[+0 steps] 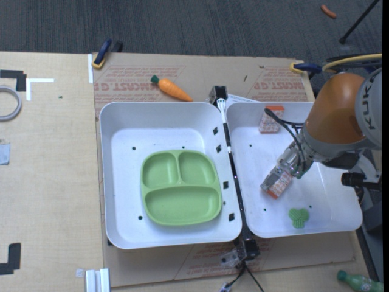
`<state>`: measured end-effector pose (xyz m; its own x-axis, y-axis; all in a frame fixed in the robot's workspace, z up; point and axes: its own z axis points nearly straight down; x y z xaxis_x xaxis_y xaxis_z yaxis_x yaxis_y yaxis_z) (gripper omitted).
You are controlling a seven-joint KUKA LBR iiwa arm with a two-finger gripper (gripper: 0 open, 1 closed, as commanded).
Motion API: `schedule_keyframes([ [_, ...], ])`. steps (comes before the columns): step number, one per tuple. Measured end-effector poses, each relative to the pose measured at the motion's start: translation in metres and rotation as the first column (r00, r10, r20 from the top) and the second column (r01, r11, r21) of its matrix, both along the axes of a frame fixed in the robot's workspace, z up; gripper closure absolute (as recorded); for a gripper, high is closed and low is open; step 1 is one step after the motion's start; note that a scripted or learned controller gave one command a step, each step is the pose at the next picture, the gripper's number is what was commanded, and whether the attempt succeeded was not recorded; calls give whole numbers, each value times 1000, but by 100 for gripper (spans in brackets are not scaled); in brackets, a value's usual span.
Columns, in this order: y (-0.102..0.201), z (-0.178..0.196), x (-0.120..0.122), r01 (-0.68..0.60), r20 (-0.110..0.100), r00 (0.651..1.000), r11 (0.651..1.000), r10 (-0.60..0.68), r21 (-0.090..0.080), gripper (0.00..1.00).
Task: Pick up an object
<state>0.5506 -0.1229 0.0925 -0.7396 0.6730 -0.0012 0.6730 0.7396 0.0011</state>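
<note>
My gripper [275,186] reaches down at a slant into the right bin [340,221], near its middle. A small red and white piece [278,191] shows right at the gripper's tip; I cannot tell whether it is held or lying on the bin floor. A green knobbly object [298,217] lies on the bin floor just below and right of the gripper, apart from it. A pink and red packet [269,120] lies by the right bin's far wall.
The left bin [121,163] holds a green divided plate [180,188]. An orange carrot [171,88] lies on the cardboard behind the bins. The orange-banded arm [337,111] hangs over the right bin's far right part.
</note>
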Motion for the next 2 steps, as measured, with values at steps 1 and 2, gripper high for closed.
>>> schedule_keyframes([
  [1, 0, 10, 1, 3, 2, 1000, 1000, -3, 0, 100],
  [2, 72, 109, -56, -60, 1, 998, 998, 60, -1, 100],
])
